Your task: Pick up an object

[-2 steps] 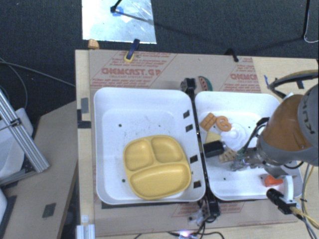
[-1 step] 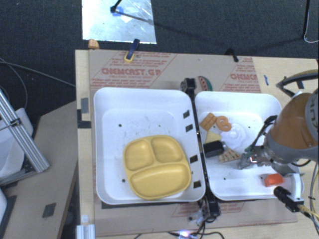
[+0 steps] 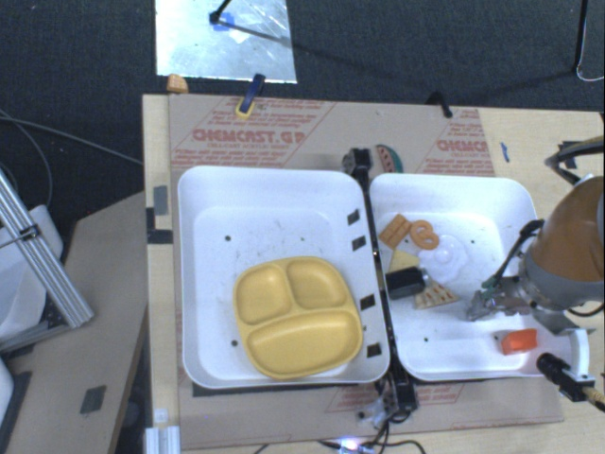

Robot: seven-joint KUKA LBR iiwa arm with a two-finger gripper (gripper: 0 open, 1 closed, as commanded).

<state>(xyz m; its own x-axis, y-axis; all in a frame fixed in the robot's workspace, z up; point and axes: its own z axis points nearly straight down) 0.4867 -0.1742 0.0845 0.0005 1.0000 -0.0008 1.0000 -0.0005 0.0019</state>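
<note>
Camera view, claw [image 3: 482, 306] low in right bin [image 3: 454, 362]

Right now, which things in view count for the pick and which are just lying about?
For the pick: gripper; in the right bin: orange block, pretzel, black block, clear cup.

Lying about: yellow divided tray in the left bin, blue-yellow clip, metal sheet.
</note>
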